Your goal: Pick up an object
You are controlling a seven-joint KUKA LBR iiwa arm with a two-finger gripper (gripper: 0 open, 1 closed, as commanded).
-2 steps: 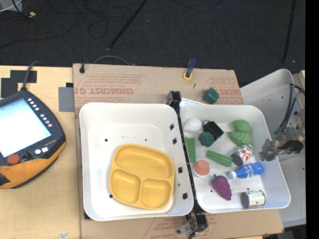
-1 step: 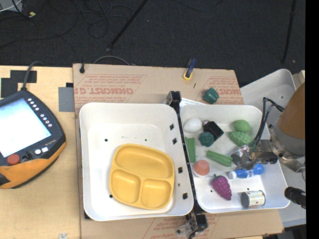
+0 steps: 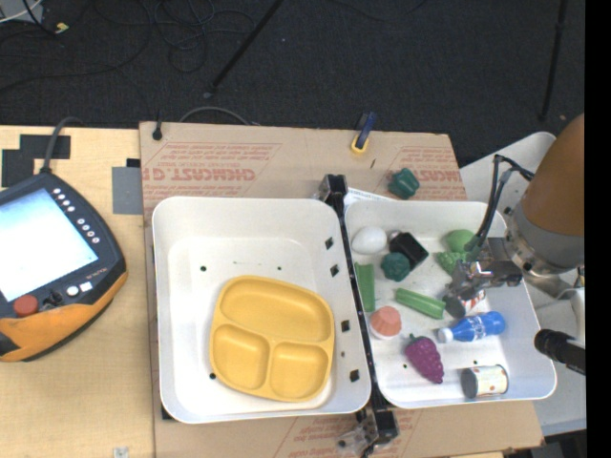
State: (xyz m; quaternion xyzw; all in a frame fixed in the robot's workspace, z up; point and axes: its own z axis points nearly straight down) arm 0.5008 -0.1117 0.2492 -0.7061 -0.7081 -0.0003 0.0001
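The gripper [image 3: 470,289] hangs low over the right bin [image 3: 535,375], among closely packed objects; whether its jaws are open or closed cannot be determined from this view, and no object is visibly held. The main risk is a failed or double grasp: the green cylinder [image 3: 420,302] lies just to the left of the gripper and the blue bottle [image 3: 474,327] lies just below it, so a closing motion could catch both or push one aside. Both objects are round and appear likely to roll out of a pinch. The light green object [image 3: 459,241] just above the gripper could also be nudged by the wrist. Further left of the gripper, the same bin holds a black block [image 3: 409,247], a dark teal piece [image 3: 395,265], a white ball [image 3: 368,240], a pink disc [image 3: 386,322] and a green stick [image 3: 365,286]. Below it lie a purple grape cluster [image 3: 425,358] and a small labelled can [image 3: 485,381]. The left bin [image 3: 191,227], well to the left of the gripper, holds a yellow divided tray [image 3: 274,337]. A teal object [image 3: 404,182] rests outside both bins, on the cardboard above and to the left of the gripper.
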